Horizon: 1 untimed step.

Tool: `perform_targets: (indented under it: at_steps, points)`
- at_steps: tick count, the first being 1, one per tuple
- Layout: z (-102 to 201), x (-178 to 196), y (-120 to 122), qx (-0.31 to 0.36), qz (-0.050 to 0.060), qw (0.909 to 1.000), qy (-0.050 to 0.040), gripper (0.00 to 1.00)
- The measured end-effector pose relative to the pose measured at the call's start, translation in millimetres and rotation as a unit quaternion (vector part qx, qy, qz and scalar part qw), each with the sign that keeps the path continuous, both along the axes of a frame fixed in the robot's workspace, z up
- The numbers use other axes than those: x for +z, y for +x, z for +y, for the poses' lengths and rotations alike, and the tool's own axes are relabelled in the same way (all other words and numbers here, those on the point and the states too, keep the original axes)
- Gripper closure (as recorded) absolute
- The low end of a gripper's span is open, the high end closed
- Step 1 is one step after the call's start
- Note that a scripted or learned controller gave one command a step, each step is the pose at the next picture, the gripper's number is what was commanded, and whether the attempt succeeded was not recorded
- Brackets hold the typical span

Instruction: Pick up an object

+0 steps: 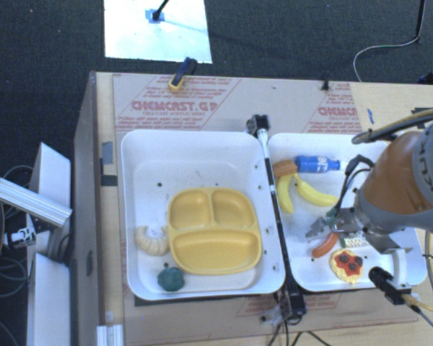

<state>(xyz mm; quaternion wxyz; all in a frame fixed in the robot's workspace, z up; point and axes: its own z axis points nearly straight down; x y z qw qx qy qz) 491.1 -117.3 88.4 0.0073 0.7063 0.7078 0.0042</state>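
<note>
The gripper (323,229) is low in the right bin (411,269), just above a toy hot dog (325,245). Its thin metal fingers (317,228) look a little spread, and nothing sits between them. The hot dog is short, round at the ends and reddish orange, and it lies tilted right under the fingers. It is too small to tell if they touch it.

Just beside the hot dog lies a flat, round toy pizza (347,264), yellow with red spots. Higher in the same bin are two smooth, curved yellow bananas: one banana (317,193) lies across, and the other banana (284,194) points down along the bin's left wall. Above them lie a blue and white bottle (317,165) on its side and a small brown piece (284,168) next to it.

The arm (400,182) is fat and round, with a shiny orange band over grey.

The left bin (141,164) is white plastic with round corners. In it sits a yellow tray (213,231) with three parts. Beside the tray is a pale, bumpy curved thing (151,241), and below it a dark green lump (171,280).

Both bins rest on a brown board (202,99) with red letters.
</note>
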Motion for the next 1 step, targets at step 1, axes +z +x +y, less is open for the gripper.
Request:
perform_targets:
  at_steps: [1]
  points:
    - [2.3, 0.1, -0.1, 0.0, -0.001, 1.0, -0.0016, 0.0]
